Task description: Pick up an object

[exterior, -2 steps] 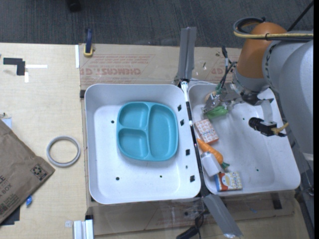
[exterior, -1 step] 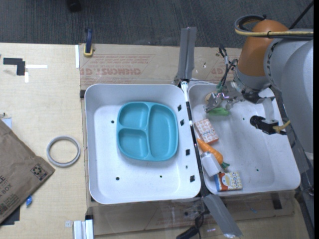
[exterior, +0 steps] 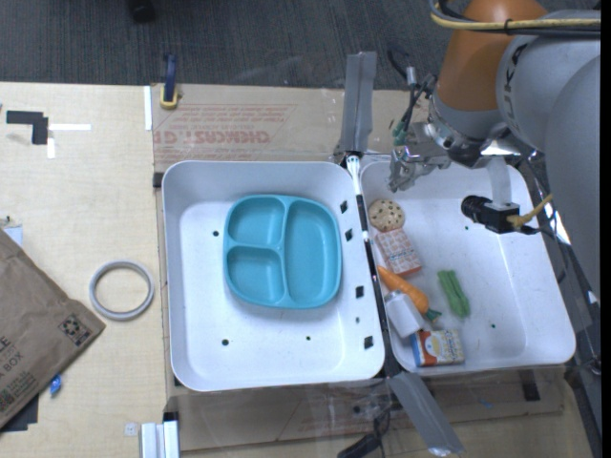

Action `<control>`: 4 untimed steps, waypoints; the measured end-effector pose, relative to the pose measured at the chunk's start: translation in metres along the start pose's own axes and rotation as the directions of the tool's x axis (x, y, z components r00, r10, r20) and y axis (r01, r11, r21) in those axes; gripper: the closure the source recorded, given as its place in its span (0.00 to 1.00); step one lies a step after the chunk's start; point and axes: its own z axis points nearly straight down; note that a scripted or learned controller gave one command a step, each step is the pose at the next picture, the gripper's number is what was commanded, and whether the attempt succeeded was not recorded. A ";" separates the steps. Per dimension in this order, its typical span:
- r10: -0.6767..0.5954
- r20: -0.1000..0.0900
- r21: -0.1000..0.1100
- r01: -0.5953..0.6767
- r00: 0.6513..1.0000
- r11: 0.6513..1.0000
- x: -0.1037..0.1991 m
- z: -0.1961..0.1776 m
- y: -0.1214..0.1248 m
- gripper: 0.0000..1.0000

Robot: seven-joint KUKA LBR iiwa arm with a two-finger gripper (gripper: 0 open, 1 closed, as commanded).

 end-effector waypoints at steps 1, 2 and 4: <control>0.000 0.000 0.000 0.000 1.000 1.000 0.000 0.000 0.000 0.00; -0.023 -0.001 0.002 0.023 1.000 1.000 -0.070 0.080 -0.056 0.00; 0.069 -0.001 -0.011 -0.069 0.998 0.998 -0.069 0.094 -0.098 0.00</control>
